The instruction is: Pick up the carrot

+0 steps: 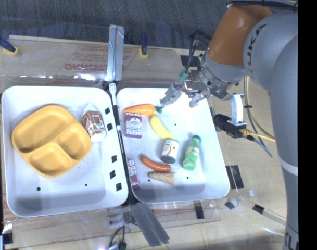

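**Carrot lay free in the right bin, gripper open just beside its leafy end**

In the left bin (23, 191) a yellow divided tray (50, 138) sat tilted toward the far left corner, and a small brown-and-white packet (93, 124) rested against the tray's right edge, close to the wall shared by the two bins. Neither belonged to the task; they looked like clutter placed to keep the pick from being trivial.

The right bin (213, 176) held the crowd. A dark red carton (133, 125) lay flat near the shared wall. Just beyond it, at the far end of the bin, the carrot (140, 109) lay on its side, lengthwise across the bin, its green top pointing right. A banana (160, 126) slanted down from near that green end, seemingly touching or almost touching it. Nearer the camera stood a small can (169, 149) and a green bottle (191, 152), with a sausage (155, 164) and an ice-cream cone (163, 177) lying below them.

The gripper (183, 96) hung over the far right part of this bin with its fingers spread apart and nothing between them. Its left fingertip was close to the carrot's green top, so the carrot lay just left of the tool, not between the fingers. By my reading, the grasp was not yet made; the tool would need to shift left over the orange body, and the banana nearby could get in the way.
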{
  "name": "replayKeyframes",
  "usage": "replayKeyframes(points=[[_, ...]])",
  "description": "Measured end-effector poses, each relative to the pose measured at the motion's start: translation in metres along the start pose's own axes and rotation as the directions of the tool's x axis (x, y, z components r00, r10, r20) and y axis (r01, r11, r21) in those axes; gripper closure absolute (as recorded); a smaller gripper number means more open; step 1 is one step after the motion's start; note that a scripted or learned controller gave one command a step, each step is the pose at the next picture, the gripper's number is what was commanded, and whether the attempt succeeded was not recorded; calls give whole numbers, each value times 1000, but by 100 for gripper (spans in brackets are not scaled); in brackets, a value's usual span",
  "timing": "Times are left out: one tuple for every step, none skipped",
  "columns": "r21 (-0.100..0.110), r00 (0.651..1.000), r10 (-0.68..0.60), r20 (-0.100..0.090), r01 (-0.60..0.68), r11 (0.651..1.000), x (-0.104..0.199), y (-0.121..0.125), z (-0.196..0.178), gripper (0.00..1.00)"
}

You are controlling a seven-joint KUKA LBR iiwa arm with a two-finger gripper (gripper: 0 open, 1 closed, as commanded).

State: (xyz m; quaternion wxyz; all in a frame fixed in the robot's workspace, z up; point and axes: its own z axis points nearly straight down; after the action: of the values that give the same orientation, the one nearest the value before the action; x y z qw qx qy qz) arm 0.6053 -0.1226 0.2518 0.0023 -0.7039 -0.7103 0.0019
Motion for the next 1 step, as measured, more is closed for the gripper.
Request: replayKeyframes(points=[[3,1000,-6,-1,6,1000,1,0,-9,100]])
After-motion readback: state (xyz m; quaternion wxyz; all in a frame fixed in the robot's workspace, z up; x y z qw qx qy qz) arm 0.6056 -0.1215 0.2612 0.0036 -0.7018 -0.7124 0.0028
